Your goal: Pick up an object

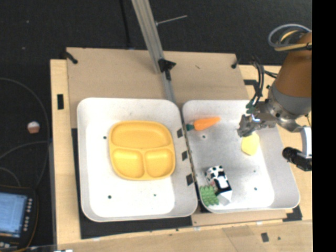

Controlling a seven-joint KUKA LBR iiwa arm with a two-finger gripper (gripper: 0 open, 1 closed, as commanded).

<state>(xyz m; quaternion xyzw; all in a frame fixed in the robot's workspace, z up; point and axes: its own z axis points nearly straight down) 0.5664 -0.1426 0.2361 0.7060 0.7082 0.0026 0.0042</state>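
Note:
The right bin [262,193] holds an orange carrot [206,123] near its back left, a pale yellow piece [250,145] toward the right, and a black-and-white toy cow [218,179] with a green leafy piece [209,195] at the front left. My gripper [247,126] hangs over the right bin, just above and left of the yellow piece and well right of the carrot. From this angle the arm's wrist covers the fingers.
In the left bin [94,193] lies a yellow divided plate [142,149]. A slanted metal rail [152,41] runs from the top down to the gap between the bins. The arm's orange band [295,80] stands over the bench's right edge.

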